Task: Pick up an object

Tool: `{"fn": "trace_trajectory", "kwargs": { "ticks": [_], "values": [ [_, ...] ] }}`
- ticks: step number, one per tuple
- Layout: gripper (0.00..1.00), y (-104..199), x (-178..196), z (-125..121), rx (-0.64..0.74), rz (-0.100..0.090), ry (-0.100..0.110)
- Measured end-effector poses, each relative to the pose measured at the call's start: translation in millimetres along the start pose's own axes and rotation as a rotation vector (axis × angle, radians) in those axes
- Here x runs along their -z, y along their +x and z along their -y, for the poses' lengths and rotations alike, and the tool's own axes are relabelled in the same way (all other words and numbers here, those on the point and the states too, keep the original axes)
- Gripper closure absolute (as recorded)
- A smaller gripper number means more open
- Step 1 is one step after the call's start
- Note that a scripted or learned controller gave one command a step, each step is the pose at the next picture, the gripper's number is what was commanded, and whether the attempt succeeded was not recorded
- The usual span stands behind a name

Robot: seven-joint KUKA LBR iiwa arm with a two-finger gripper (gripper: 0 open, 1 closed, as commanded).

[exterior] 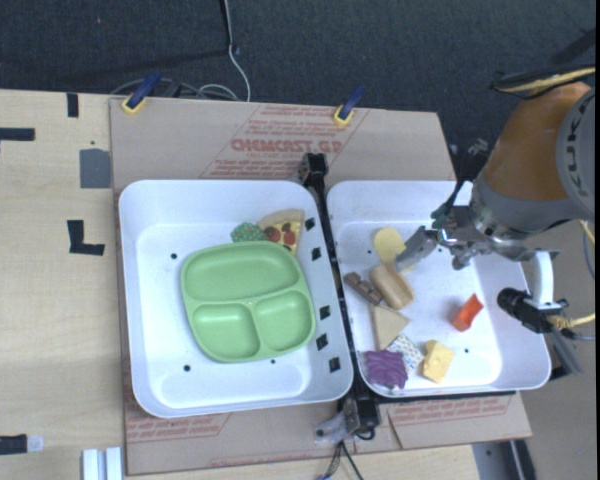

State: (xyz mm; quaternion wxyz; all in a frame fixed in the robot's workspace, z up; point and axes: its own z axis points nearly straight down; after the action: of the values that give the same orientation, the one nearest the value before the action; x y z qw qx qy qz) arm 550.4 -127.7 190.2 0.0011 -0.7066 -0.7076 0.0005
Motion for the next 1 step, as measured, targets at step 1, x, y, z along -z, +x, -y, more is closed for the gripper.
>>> {"fn": "trace_trajectory", "kwargs": {
  "ticks": [1],
  "values": [
    [0.0, 16.3, -110.5, -42.5, 0.001, 0.003, -0.004]
  ]
}}
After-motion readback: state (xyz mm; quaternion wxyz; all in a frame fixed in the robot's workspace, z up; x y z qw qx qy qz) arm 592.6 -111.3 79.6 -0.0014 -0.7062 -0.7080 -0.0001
